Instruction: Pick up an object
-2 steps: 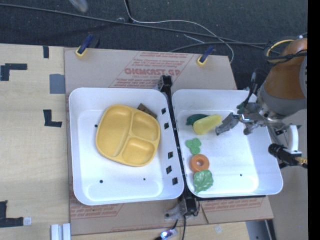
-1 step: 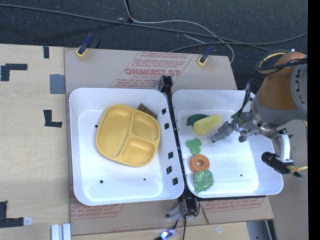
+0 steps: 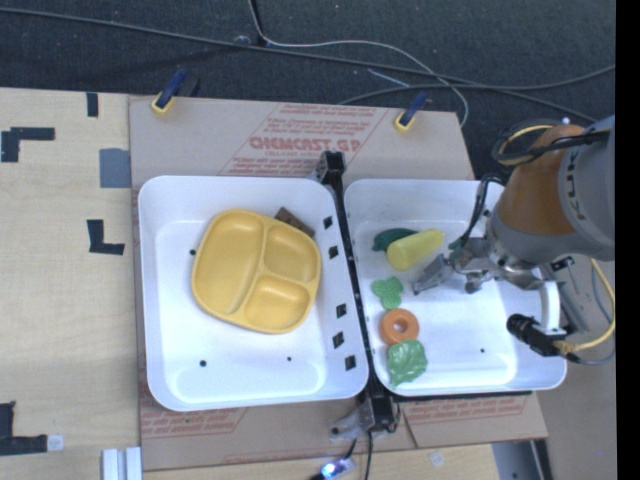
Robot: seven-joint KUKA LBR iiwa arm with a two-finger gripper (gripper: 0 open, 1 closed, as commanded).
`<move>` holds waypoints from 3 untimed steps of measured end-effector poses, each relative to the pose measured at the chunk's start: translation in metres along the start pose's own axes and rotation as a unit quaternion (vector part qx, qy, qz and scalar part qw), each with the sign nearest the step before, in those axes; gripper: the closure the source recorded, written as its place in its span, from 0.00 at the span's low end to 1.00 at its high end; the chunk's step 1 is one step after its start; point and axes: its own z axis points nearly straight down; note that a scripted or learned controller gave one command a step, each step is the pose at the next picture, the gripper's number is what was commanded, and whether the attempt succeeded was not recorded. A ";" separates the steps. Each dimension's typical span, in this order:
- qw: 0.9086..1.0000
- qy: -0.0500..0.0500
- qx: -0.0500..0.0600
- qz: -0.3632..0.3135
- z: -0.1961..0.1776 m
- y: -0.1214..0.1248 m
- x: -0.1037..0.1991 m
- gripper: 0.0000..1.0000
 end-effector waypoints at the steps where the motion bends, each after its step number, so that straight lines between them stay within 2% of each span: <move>1: 1.000 0.001 -0.001 -0.001 -0.013 0.001 0.001 1.00; 3: 1.000 0.000 -0.005 -0.001 -0.128 0.002 0.004 1.00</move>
